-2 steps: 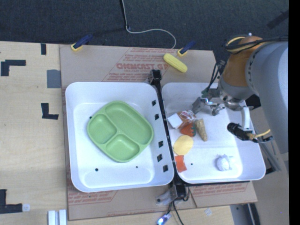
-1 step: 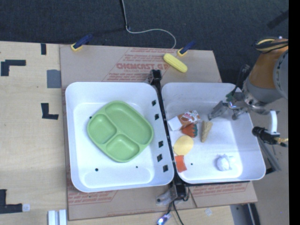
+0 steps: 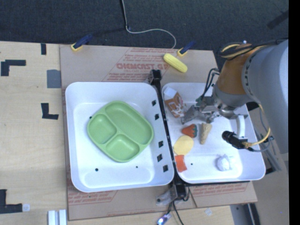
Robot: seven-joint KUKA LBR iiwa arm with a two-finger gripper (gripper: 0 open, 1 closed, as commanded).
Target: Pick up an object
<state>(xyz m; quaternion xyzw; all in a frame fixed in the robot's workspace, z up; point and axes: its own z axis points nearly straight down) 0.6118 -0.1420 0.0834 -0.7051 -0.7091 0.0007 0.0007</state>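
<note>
Grey gripper is hovering, fingers spread and holding nothing, above a red piece crowded by a yellow lemon and cone; neighbours risk deflecting the grasp.

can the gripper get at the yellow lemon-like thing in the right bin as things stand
Probably yes. The gripper hangs over the right bin, just above the yellow piece, whose top is uncovered. The red piece touches its upper edge and the tan cone lies close by, so a grasp may nudge them.

Bright even light, soft shadows, slight blur.
</note>
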